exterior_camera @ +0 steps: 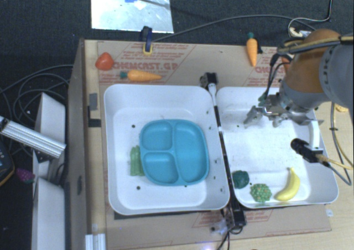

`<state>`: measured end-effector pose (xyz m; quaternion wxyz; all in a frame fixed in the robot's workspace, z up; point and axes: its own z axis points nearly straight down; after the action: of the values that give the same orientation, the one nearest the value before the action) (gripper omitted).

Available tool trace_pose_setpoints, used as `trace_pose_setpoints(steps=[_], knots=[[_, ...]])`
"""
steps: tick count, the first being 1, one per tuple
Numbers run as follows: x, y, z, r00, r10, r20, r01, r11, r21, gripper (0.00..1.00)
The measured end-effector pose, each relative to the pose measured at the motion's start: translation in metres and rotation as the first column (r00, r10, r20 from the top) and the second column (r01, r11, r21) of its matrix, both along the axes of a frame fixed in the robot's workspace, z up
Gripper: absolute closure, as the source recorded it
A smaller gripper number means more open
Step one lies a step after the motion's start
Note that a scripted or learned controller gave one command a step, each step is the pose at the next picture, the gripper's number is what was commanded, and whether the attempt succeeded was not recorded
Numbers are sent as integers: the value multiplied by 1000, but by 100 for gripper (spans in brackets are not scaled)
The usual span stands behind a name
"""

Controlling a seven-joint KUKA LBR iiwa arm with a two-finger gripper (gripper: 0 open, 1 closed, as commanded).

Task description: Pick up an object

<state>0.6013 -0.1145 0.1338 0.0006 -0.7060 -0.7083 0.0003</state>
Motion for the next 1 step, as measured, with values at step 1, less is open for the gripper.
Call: trace_pose_setpoints(steps=[1], knots=[[2,-1,12,1000,1,5,-1,1000,-1,100]])
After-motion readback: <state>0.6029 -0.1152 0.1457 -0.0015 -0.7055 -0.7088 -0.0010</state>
